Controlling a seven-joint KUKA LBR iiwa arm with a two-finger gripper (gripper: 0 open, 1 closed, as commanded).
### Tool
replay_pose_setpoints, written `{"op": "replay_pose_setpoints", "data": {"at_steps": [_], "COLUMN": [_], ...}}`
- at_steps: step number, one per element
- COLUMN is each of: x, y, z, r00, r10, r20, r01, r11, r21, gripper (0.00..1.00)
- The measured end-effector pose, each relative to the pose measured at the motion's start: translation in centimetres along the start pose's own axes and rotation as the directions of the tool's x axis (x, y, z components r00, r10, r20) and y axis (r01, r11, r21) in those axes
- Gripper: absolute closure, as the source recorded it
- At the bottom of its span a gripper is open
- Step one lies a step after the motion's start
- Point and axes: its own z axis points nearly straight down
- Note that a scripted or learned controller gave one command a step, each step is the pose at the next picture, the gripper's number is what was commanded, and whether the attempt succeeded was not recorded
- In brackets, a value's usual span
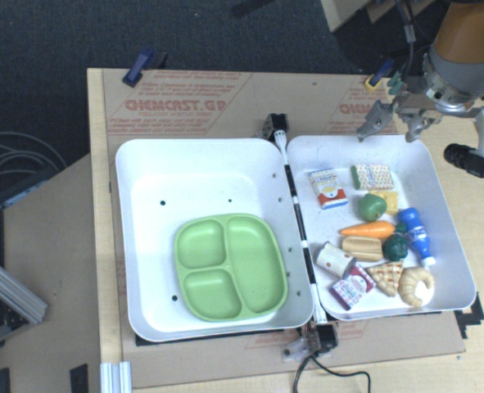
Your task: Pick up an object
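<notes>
You have two white bins: the left bin (135,219) and the right bin (446,219). The left one holds one green divided tray (228,266) with three compartments. In the right one you can count one carrot (368,230), one blue bottle (414,233), one croissant (415,286) and one small carton (329,188). The remaining small items overlap too closely to count.

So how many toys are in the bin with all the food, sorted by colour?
Green: 2, a round one and a darker one
Orange: 1, the carrot
Blue: 1, the bottle
Tan: 3, bread, a wedge, a long roll
Mixed-colour packets and cup: 4
Total: 11
</notes>
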Motion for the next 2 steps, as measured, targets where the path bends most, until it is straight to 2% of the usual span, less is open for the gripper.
{"op": "replay_pose_setpoints", "data": {"at_steps": [1,2], "x": [-0.8,-6.0], "y": [-9.3,-9.4], "z": [15.8,15.7], "r00": [1.000,1.000], "r10": [0.000,-0.012], "r20": [0.000,-0.022], "r01": [0.000,0.012], "r11": [1.000,1.000], "r21": [0.000,0.001], "gripper": [0.00,0.00]}}
